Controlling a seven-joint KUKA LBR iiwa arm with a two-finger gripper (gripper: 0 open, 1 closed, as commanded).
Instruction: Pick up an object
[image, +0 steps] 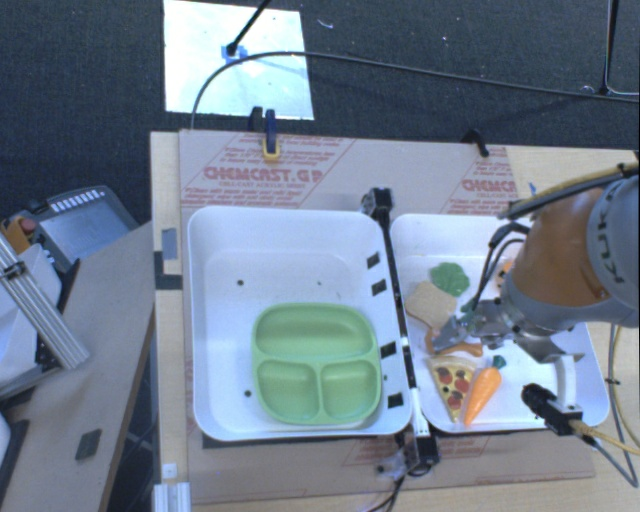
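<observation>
We see the grey arm (590, 260) reaching in from the right, its orange band broad above the wrist. Its gripper (468, 330) hangs low, pointing left (finger detail is too blurred to read).

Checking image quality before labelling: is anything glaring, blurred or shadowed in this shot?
Camera view: the pale sheet on the dark floor is washed out by glare; the gripper area is soft, its fingers hard to resolve; the green divided plate and toy carrot read clearly under even light.
</observation>
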